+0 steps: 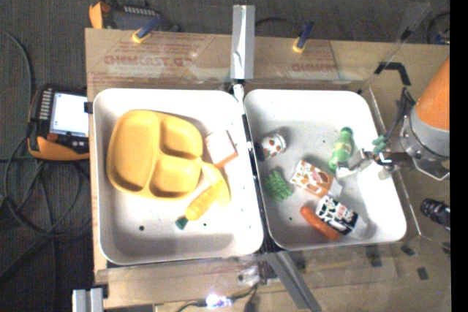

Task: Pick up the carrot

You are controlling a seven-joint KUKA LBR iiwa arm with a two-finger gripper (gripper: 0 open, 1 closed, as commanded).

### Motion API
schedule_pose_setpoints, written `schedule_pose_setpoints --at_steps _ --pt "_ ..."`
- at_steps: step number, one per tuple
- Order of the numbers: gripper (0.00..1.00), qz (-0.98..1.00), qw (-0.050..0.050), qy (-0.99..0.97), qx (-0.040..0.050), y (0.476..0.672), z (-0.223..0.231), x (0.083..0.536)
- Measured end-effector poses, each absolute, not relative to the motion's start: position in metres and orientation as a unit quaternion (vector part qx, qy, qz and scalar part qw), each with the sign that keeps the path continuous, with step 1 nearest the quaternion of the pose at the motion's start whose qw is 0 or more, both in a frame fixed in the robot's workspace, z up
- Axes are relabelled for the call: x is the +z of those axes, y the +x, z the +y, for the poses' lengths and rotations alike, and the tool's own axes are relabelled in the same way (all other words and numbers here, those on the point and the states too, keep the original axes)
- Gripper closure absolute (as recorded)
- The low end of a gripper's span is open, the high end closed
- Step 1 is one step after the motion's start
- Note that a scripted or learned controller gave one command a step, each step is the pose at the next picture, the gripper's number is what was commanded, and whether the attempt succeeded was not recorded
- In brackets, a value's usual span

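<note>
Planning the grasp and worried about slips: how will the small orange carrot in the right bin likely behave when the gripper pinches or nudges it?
The small orange carrot looks rounded and tapered, so it may roll or squirt out of a pinch. It appears to be a smooth, stiff toy, probably light. It lies against the black-and-white carton near the right white bin front wall, so a nudge would likely shift both.

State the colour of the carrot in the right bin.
Orange; the carrot shows best in the camera view.
</note>
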State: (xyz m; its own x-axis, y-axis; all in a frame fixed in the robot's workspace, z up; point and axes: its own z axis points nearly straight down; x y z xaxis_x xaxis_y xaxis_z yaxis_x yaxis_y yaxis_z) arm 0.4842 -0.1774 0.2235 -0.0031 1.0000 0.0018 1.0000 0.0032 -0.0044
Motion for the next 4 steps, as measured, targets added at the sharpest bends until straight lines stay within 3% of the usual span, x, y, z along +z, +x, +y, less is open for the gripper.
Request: schedule_pose_setpoints --at_steps 1,2,3,4 --pt "0.00 -0.843 -0.006 -0.538 -0.0016 0.517 -0.108 0.125" --pt "1.00 -0.843 -0.013 -0.538 -0.0045 0.521 -0.109 0.136" --pt "1.00 -0.828 -0.021 -0.560 -0.0111 0.518 -0.112 0.122" --pt "1.00 -0.664 0.000 -0.748 0.0024 0.497 -0.079 0.217"
